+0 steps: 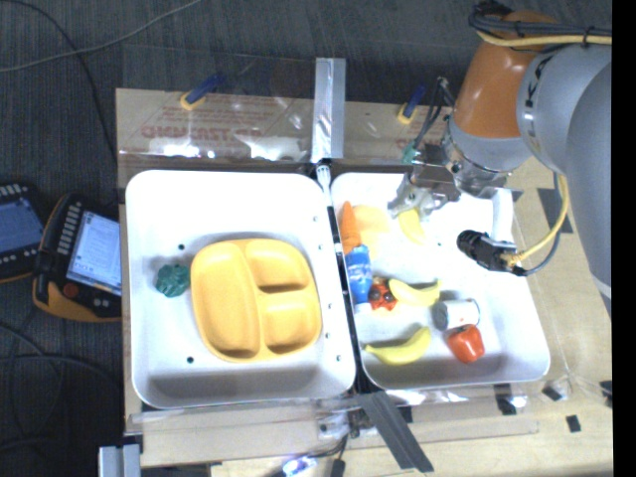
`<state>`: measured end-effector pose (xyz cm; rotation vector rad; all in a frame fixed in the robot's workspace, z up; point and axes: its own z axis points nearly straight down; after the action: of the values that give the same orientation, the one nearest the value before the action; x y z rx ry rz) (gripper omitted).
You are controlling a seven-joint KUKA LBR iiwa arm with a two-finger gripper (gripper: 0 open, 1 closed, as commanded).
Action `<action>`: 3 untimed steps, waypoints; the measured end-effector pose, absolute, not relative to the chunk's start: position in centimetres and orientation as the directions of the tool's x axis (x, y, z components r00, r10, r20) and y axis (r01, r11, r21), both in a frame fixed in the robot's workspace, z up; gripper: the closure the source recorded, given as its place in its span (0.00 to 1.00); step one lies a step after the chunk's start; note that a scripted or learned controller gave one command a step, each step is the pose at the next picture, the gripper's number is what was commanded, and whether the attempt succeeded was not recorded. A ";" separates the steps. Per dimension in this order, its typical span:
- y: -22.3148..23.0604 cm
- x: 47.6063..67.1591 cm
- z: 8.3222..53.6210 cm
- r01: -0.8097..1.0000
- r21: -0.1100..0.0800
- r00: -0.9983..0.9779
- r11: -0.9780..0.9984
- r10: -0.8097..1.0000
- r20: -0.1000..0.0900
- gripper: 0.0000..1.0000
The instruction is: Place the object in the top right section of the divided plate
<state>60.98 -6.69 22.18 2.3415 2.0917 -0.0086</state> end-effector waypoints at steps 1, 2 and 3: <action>-9.6 54.0 19.9 0.950 -0.002 -0.312 0.312 0.950 0.001 1.00; -5.6 48.3 18.2 1.000 -0.005 0.001 -0.001 1.000 0.001 1.00; -1.3 48.4 18.3 0.996 -0.003 -0.087 0.087 0.996 0.000 1.00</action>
<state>48.44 -1.26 18.26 2.1244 2.3178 -0.0034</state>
